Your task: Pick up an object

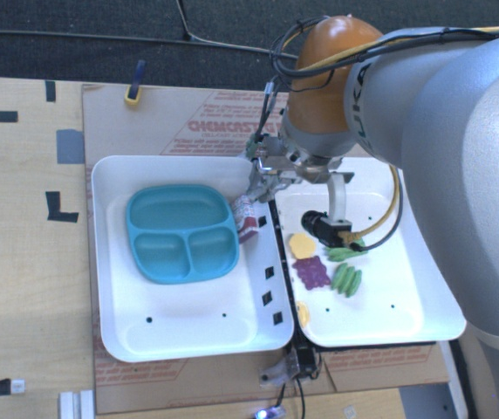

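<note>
The claw (261,182) hangs just past the upper right corner of the plate (182,232), and I cannot tell whether it is clenched or released. A small red-and-white item (247,221), the likely target, lies directly under it, against or just beside the plate's right rim.

Squeezed between that rim and the bin wall, the item could slip or tip as the claw closes. The claw might also catch the plate and drag it.

The left bin (188,321) holds the plate and the item. The right bin (389,278), right of the plate, holds a yellow piece (303,246), a purple piece (312,273) and green pieces (346,279).
</note>
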You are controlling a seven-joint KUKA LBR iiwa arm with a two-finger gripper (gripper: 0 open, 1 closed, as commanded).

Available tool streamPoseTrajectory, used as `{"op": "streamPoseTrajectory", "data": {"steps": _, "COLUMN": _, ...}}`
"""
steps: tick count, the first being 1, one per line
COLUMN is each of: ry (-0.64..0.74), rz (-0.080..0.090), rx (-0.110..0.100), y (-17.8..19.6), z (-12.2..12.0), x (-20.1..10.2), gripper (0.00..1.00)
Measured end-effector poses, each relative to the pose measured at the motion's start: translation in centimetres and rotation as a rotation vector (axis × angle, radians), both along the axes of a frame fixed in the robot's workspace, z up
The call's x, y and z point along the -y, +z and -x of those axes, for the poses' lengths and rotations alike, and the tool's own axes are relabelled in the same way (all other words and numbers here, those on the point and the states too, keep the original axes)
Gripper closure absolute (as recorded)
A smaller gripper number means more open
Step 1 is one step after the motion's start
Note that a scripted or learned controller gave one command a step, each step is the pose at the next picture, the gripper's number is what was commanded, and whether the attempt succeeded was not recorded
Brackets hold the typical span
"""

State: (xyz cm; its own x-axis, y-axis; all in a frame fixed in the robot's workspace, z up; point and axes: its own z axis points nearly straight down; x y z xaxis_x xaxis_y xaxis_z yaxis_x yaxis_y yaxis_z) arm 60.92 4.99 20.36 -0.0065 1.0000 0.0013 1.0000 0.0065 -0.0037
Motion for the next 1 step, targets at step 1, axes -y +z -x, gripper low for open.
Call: {"op": "streamPoseTrajectory", "data": {"steps": 1, "ry": 0.0, "rz": 0.0, "rx": 0.001, "y": 0.57, "z": 1.24, "x": -4.34, "gripper": 1.0}}
